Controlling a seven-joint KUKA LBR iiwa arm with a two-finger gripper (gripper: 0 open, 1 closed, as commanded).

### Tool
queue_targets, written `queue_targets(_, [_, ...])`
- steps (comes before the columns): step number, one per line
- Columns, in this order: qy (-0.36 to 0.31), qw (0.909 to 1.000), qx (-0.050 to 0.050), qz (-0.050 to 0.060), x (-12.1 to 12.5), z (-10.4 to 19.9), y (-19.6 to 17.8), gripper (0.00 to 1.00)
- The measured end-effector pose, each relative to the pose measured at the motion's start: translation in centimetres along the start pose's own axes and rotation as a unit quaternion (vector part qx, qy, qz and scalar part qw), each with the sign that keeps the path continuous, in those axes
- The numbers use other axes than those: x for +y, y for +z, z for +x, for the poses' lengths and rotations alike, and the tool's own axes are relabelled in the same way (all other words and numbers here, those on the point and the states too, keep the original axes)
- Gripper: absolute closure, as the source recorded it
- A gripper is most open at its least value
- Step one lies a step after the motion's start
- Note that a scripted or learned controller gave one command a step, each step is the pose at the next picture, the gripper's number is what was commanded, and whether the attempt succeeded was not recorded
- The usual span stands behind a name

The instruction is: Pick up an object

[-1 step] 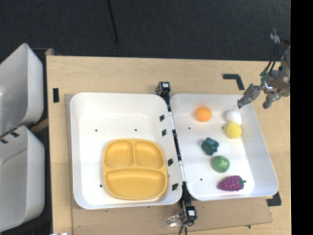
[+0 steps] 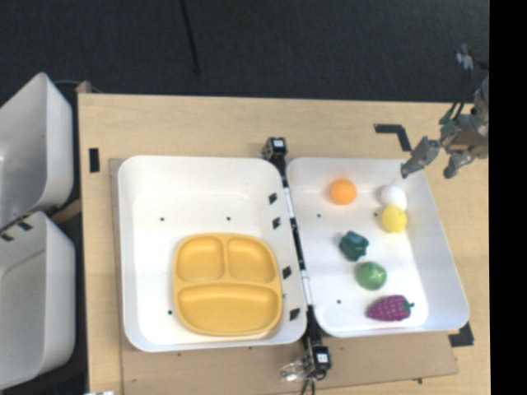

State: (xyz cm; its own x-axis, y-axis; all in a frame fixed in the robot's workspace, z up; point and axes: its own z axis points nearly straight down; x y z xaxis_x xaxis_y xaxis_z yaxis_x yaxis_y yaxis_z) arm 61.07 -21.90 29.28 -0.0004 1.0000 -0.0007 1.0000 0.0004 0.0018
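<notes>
A pale wooden bench [image 2: 99, 245] stands against a dark floor, with two white moulded shapes [image 2: 33, 220] off its left edge. On it sit two shallow white bins side by side, joined along the middle by a row of small black clips.

The left bin [image 2: 148, 196] holds a yellow divided tray [image 2: 226, 285] — three compartments, lying flat toward the near side.

The right bin [image 2: 436, 262] carries the small things. An orange ball [image 2: 343, 192] lies near the far wall. Right of it a white egg-like piece [image 2: 394, 195] touches a yellow lemon-shaped one [image 2: 394, 219] just below. Toward the middle is a dark green pepper-like lump [image 2: 353, 245], then a lighter green round fruit [image 2: 371, 276] and, nearest the front wall, a purple bunch of grapes [image 2: 389, 308], knobbly and lying on its side.

The gripper [image 2: 434, 161] hangs at the far right corner of the right bin, above its rim and apart from every piece. Its two grey fingers are spread wide with nothing between them — the white piece is the closest thing to it.
</notes>
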Motion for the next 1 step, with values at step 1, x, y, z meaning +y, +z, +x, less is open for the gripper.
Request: queue_targets(1, [0.001,1.0000,-0.001,0.002,-0.61,-0.28,4.33,0.00])
